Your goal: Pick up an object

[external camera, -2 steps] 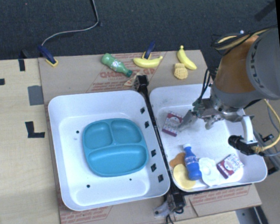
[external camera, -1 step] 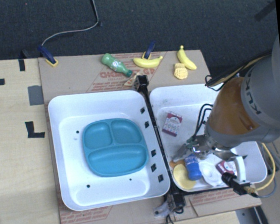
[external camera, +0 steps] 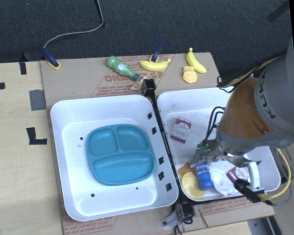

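Where arm point(external camera: 261, 110) bends, claw point(external camera: 202, 158) hangs over right bin point(external camera: 187, 102).

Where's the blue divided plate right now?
The blue divided plate lies in the middle of the left bin, across the divider from the gripper.

1. The arm point(external camera: 283, 95) is big, round and grey.
2. A wide orange band point(external camera: 245, 112) goes around it near the wrist.
3. Part of some black letters shows on the grey shell by the band.
4. Thin black cables point(external camera: 213, 120) loop beside the wrist.
5. The wrist end is dark metal with small parts.
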You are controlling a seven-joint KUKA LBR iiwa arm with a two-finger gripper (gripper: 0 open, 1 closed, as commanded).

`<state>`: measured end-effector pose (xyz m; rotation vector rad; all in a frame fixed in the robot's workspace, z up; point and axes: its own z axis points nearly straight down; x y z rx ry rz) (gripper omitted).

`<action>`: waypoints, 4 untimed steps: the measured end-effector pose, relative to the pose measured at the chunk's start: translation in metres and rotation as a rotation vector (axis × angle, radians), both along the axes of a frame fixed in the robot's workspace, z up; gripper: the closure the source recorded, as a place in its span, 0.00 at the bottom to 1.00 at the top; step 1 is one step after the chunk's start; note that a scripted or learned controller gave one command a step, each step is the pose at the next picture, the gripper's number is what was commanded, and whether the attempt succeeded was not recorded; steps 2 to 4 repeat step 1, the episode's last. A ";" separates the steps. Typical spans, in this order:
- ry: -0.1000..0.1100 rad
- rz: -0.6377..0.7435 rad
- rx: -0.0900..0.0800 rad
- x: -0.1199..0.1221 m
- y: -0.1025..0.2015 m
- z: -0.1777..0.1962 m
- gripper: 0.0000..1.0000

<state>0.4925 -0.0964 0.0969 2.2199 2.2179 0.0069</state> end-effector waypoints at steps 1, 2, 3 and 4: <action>0.006 0.002 0.000 0.048 0.041 0.087 1.00; 0.006 0.002 0.000 0.048 0.041 0.087 1.00; 0.006 0.002 0.000 0.048 0.041 0.087 1.00; 0.006 0.002 0.000 0.048 0.041 0.087 1.00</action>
